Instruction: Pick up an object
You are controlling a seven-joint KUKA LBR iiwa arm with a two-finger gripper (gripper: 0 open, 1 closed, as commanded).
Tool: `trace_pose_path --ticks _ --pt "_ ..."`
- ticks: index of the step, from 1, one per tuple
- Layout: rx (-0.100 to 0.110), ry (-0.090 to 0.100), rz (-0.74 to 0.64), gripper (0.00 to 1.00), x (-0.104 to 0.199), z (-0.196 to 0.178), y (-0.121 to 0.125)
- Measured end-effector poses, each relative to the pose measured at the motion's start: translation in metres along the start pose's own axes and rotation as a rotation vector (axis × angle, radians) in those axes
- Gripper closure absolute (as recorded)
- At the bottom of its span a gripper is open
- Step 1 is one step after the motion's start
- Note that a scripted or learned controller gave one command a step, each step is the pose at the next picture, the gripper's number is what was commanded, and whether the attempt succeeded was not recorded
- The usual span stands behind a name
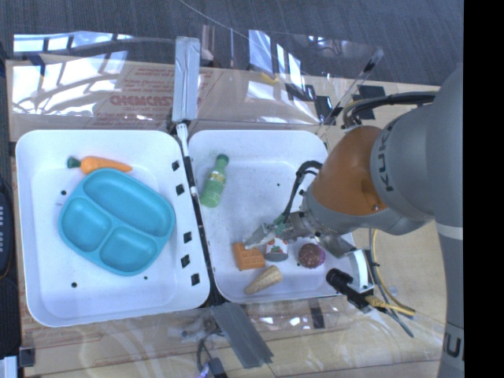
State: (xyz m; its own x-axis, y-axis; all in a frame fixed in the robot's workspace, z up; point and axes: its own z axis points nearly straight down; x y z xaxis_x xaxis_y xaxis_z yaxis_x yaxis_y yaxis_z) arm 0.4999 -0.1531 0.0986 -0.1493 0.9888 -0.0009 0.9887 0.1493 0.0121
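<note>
Two white bins sit side by side on the counter (63, 101), their inner rims meeting at a grey strip dotted with black clips. I reach in from the right, my grey arm (417, 164) with its orange band crossing the right rim of the right bin (260, 144). My hand (272, 235) is low over that bin's near part, among the small things there; I cannot tell whether it is apart or together, and I see nothing clamped in it.

Around my hand the room is tight. One orange block (248, 256) lies just to its left, one pale cone (264, 279) lies near the bin's front rim below it, and one dark red ball (311, 255) sits just to its right, close beside my wrist. A small grey and white piece (276, 250) lies right under the fingertips, too small to make out. One green bottle (213, 181) lies well apart from these, up toward the left rim of the same bin, with bare white floor between it and my hand.

In the left bin (35, 235) there is one blue divided plate (116, 220) with three hollows, and one carrot (101, 164) touching or just beside its far edge. Bare floor rings the plate on the left and front.

Clear plastic sheeting (260, 69) stands behind the bins, over brown cardboard. Dark ribbed floor (118, 2) lies beyond it.
</note>
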Motion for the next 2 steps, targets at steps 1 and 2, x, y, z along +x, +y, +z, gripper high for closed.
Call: trace_pose_path --ticks 1,2 --pt "-0.005 -0.003 -0.005 1.00 -0.001 -0.012 0.003" --pt "0.011 0.000 0.274 1.00 0.045 -0.155 0.030"
